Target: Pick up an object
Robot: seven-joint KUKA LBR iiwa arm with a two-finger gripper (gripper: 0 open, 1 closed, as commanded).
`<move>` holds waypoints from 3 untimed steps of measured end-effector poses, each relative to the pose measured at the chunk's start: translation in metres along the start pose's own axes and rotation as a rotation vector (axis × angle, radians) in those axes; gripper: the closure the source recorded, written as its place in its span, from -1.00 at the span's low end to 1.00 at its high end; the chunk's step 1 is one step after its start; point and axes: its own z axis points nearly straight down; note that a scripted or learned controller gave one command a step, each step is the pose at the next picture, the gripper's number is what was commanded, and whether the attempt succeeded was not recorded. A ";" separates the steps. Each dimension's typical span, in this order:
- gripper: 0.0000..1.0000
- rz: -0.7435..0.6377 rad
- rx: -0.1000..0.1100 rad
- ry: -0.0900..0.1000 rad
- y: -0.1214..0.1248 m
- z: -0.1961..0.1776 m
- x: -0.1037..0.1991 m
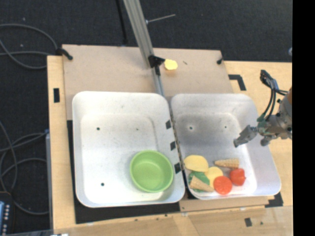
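Approach step, nothing picked yet. The gripper point(252, 136) sits at the right side of the right bin point(206, 107), coming in from the right edge, hanging above the bin's bare upper-right floor. Two dark fingers visible, one pointing left toward bin centre, one nearer the wrist; they look spread apart, so reading it as wide, with nothing between them. Resolution is rough, so treat that as a best read.

Candidate objects are all bunched in the lower part of the right bin: yellow piece point(196, 162), cone-shaped tan piece point(227, 163), a second tan wedge point(200, 183) over something green point(198, 175), a small pale yellow round piece point(214, 173), and two red round pieces point(222, 185) and point(237, 176), touching or nearly so. They lie near the gripper but lower in the view, apart from it.

Left bin point(98, 112) carries a green bowl point(151, 170) at its lower right corner. A small yellow item point(170, 64) sits on the counter point(197, 73) beyond the bins, beside the metal post point(140, 26).

Next move, as a guess: shift toward the cluster, choose one piece, descend and close. The right-hand red piece or the cone look the most reachable since they sit at the pile's edge. Risk: tight packing means fingers may hit neighbours or nudge pieces instead of gripping.
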 end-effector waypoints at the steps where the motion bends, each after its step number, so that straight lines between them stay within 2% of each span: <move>1: -1.00 0.001 -0.001 0.000 0.000 0.000 0.000; 2: -1.00 0.005 0.007 -0.001 -0.006 0.061 -0.001; 3: -1.00 0.006 0.006 -0.002 0.001 0.108 0.001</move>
